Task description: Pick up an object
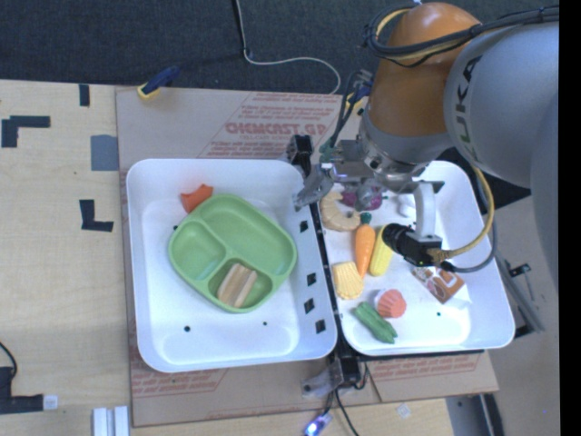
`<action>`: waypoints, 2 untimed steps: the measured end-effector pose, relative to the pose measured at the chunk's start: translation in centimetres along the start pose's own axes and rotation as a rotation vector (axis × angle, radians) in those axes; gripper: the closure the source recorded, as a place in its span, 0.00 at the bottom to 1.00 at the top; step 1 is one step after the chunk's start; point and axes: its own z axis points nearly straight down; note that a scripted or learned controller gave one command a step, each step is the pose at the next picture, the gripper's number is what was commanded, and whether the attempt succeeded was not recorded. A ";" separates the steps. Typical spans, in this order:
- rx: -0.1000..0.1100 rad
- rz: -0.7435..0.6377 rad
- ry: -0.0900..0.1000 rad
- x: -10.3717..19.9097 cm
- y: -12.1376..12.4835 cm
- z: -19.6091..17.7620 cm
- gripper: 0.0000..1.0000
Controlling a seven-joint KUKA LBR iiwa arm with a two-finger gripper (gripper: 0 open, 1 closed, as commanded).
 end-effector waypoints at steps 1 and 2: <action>-0.012 0.002 0.000 0.0 -4.2 -21.3 0.00; 0.010 -0.007 -0.001 9.1 -8.2 -18.8 0.00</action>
